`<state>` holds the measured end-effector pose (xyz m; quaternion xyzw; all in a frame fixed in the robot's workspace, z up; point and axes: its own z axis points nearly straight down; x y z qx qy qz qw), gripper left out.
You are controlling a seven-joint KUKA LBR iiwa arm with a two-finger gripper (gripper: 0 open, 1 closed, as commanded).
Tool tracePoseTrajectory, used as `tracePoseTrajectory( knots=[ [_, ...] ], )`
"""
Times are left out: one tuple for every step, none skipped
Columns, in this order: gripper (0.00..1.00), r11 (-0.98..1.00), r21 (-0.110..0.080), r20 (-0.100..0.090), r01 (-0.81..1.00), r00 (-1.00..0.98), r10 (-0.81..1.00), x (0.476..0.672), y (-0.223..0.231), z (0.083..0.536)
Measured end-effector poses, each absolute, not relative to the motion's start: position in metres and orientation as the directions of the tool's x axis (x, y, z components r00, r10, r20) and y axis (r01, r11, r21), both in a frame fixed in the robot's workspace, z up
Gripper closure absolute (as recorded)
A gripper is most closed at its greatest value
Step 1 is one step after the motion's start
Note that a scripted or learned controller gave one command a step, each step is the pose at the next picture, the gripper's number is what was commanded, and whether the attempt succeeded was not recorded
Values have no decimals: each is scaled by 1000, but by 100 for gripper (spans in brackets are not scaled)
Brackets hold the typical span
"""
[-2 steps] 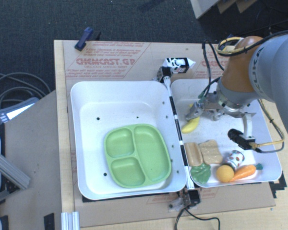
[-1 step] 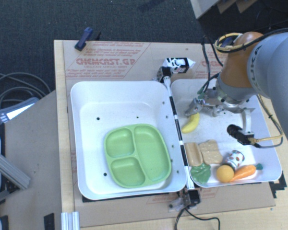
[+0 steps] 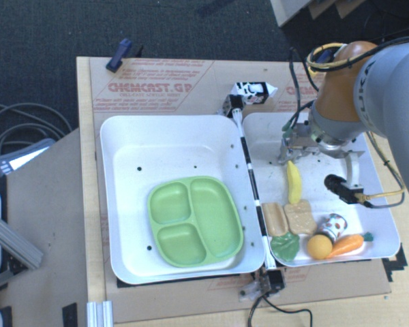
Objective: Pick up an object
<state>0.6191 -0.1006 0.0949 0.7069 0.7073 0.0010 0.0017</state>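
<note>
Green divided plate sits in left bin. Right of it, in right bin: banana, crackers, orange, carrot. Gripper hangs just above banana's top end; grip state cannot be told.

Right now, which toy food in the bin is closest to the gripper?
The yellow banana. It lies just below the gripper, apart from the other foods, which huddle at the bin's near end: bread slices, orange and carrot.
</note>
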Motion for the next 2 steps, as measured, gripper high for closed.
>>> tracePoseTrajectory(
  knots=[
    [100, 2, 2, 1, 1000, -2, 1000, 591, -29, 185],
    [100, -1, 2, -2, 1000, 1, 1000, 568, -117, 248]
  ],
)
